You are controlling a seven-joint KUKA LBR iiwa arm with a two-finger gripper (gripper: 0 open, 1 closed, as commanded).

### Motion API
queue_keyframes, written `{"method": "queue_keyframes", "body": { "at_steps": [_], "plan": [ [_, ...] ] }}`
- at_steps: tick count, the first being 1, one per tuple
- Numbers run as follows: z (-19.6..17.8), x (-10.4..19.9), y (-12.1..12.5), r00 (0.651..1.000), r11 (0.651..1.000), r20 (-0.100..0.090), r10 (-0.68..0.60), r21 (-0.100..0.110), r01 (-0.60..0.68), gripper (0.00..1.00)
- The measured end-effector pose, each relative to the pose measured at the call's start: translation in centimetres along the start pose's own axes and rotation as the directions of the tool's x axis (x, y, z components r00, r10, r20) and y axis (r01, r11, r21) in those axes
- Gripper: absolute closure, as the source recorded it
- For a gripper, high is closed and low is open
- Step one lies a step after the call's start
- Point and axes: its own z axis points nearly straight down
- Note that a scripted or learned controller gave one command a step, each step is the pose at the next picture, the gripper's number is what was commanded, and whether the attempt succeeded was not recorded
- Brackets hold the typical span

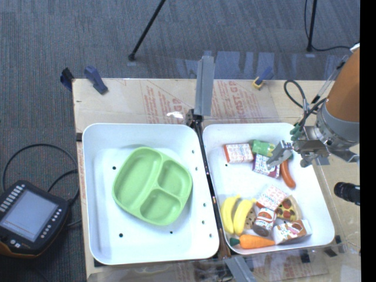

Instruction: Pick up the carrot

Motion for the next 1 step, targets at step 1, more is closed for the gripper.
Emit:
{"method": "queue_keyframes", "body": {
  "at_steps": [1],
  "plan": [
    [8.64, 3.21, 9.34, 1.000, 1.000, 0.000, 0.011, 0.001, -0.011, 0.00]
  ]
}}
